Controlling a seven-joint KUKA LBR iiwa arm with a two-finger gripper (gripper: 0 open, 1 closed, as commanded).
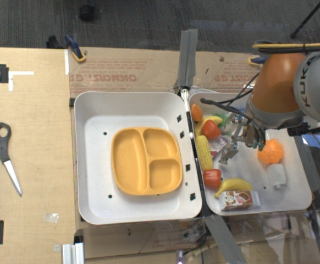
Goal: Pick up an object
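Gripper [232, 147] hovering over right shallow white bin [297, 199], finger state indiscernible. Risk: crowded yellow plastic corn cob [204, 152] and red plastic pepper [210, 128] causing glancing, failed grasp.

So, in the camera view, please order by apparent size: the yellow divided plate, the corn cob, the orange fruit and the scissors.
1. yellow divided plate
2. scissors
3. corn cob and orange fruit: the corn is longer and the orange rounder, too alike to rank.

Divided plate [147, 161] in left bin [88, 164], corn [204, 152] in right bin [297, 199]
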